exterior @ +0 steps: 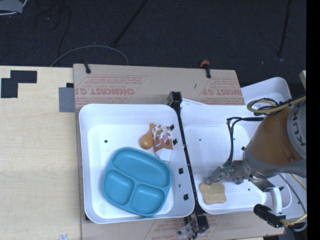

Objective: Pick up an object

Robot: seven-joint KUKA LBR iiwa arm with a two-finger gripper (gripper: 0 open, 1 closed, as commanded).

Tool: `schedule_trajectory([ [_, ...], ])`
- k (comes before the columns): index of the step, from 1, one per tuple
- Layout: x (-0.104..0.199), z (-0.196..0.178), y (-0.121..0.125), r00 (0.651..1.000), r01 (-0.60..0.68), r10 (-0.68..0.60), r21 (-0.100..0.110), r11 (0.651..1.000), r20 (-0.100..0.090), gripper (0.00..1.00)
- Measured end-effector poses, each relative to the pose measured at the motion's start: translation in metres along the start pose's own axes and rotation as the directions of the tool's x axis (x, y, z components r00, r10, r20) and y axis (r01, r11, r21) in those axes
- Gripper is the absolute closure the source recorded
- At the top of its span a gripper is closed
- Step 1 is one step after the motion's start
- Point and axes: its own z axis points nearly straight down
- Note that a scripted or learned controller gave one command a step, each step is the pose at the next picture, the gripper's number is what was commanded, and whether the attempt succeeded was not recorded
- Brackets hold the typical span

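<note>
Below gripper, squarish toast, flat.

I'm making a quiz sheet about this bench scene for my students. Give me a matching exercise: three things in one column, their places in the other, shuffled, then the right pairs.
Things:
1. blue divided plate
2. tan bread slice
3. orange and brown toy

Places:
A. near corner of the right bin, just below the gripper
B. left bin, against the wall between the bins
C. left bin, near part of the floor

Pairs: 1-C, 2-A, 3-B
</note>
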Motion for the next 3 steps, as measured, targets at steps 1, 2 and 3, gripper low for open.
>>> schedule_trajectory([
  [1,0.000,-0.014,0.002,1.000,-0.004,0.004,-0.003,1.000,-0.002,1.00],
  [2,-0.004,-0.076,0.002,1.000,0.003,-0.003,-0.004,1.000,0.002,1.00],
  [3,-0.004,-0.129,0.003,1.000,0.003,-0.003,-0.004,1.000,0.002,1.00],
])
